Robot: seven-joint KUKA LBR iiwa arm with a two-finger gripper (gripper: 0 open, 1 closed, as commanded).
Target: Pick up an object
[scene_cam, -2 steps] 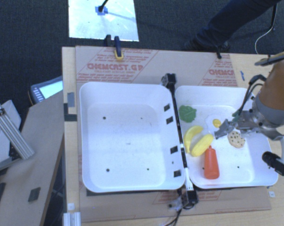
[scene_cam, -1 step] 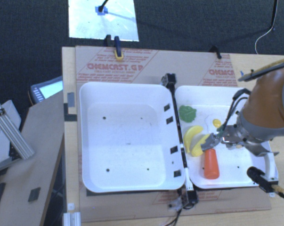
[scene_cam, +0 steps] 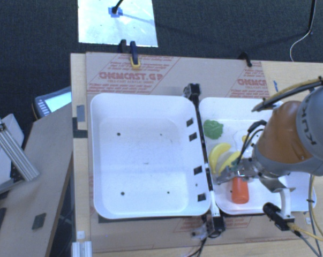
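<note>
The grey arm with its orange band reaches into the right-hand shallow white plastic bin (scene_cam: pixel 225 107), and its two-finger gripper (scene_cam: pixel 230 174) sits low among the objects there. Whether it is open or closed, I cannot tell; the wrist hides too much.

Just beside it lies a smooth orange carrot-shaped plastic piece (scene_cam: pixel 240 190), with a curved, glossy yellow banana-shaped toy (scene_cam: pixel 221 155) touching or nearly touching the tool, and a bumpy green leafy-looking lump (scene_cam: pixel 213 128) further back. These look slick and rounded, so I'd worry a pinch skids off, or the tool catches two things at once, crowded as they are against the bin wall. The left-hand white bin (scene_cam: pixel 105 103) has bare, faintly speckled plastic.
</note>
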